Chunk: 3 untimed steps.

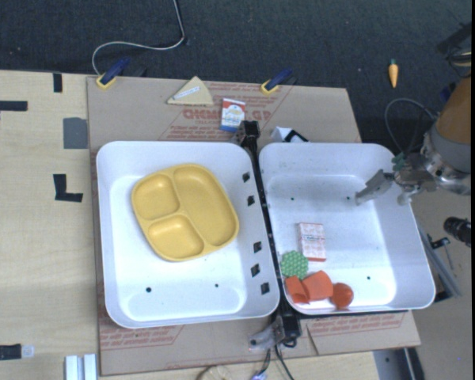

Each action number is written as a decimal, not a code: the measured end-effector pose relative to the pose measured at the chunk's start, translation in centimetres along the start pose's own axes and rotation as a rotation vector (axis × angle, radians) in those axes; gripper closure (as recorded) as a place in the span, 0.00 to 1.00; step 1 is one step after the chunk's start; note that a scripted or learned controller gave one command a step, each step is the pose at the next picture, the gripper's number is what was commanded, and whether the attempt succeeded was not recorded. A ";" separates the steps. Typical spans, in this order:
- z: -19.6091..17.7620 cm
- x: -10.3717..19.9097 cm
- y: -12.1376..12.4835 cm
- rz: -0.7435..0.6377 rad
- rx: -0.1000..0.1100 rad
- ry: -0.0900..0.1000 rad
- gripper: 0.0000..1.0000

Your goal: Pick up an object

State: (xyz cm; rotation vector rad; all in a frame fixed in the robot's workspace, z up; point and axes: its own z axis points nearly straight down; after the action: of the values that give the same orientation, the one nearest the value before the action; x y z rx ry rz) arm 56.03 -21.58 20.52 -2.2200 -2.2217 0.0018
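Arm: the grey arm with its orange band comes in over the right edge of the right bin (404, 212), wrist near that bin's far right corner.
Gripper: the gripper (378, 187) hangs above the bin's far half, one grey finger slanting toward the bin's middle — whether the fingers are apart or together I cannot tell at this angle. Nothing is visible between them.
Candidates to pick: a small white and red box (312, 241) lies flat near the middle of the right bin; a green dotted round piece (294, 264) sits just beside it toward the near edge; an orange-red cluster (320, 289) lies along the near edge, touching the green piece.
Left bin: the left bin (115, 212) carries a yellow divided plate (184, 211) toward its far left side.
Progress: nothing lifted yet — all objects rest on the bin floors.
Left to do: judging from this, descent, closing on one object and raising it all remain; the box looks nearest the gripper.
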 end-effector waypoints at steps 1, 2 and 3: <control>9.3 9.7 0.0 -0.002 0.003 0.003 0.00; 11.9 12.0 -2.4 0.001 -0.005 -0.002 0.00; 11.9 11.8 -3.3 -0.001 -0.009 -0.002 0.00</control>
State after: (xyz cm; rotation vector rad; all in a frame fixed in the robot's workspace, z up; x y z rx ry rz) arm 52.71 -9.74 8.66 -2.2243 -2.2283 -0.0060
